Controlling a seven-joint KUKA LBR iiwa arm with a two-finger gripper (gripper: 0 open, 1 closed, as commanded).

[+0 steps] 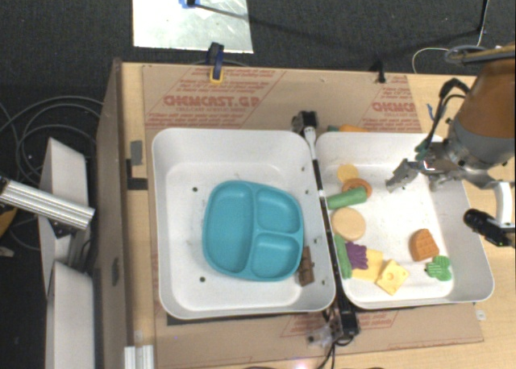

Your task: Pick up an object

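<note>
At the near edge of the right bin [476,283], toy foods crowd together: a yellow cheese wedge [393,277], a purple piece [359,258] with a green stalk [344,260] beside it, a brown bread-like item [423,244] and a small green piece [439,268]. A little farther back lie a round tan disc [349,223], a green cylinder [347,197] and an orange-brown piece [359,188] touching it. In the left bin [173,222] a blue divided plate [252,230] rests, with a small brown object [306,266] (too blurred to name) against the dividing wall. Over the right bin's far half the claw [407,172] hovers, its fingers seemingly spread apart with nothing between them, well apart from the toys below. The grey arm [484,122] enters from the right above the cardboard-covered tabletop [266,93].
</note>
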